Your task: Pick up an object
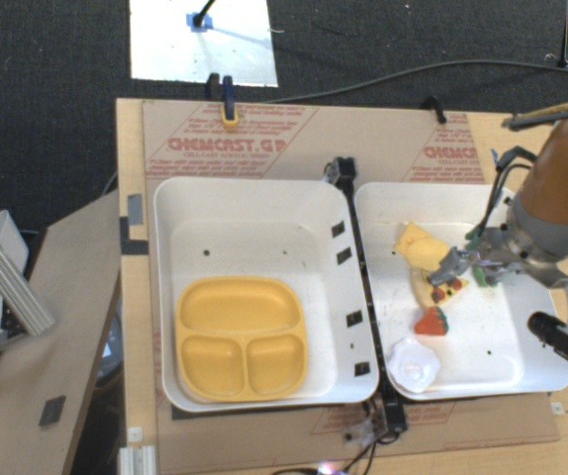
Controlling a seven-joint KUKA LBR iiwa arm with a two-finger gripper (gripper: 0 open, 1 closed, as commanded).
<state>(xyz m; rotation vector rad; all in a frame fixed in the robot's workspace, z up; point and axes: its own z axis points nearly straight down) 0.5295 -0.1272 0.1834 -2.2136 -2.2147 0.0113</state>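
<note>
In the right bin (pixel 482 364) lie a pale yellow lumpy object (pixel 421 246), a red strawberry-like toy (pixel 431 322) with a green top, and a round white lid-like piece (pixel 413 365) near the front left corner. My gripper (pixel 450 273) reaches in from the right, low over the bin's middle, just right of the yellow object. Small red and yellow bits (pixel 446 287) sit right at the fingertips; whether they are gripped is unclear. A small green bit (pixel 481 274) lies under the wrist.
The left bin (pixel 254 206) holds a yellow divided tray (pixel 243 337) with three compartments. A black divider with clips (pixel 358 285) separates the bins. The grey and orange arm (pixel 561 196) covers the right bin's far right side. A cable crosses the bench behind.
</note>
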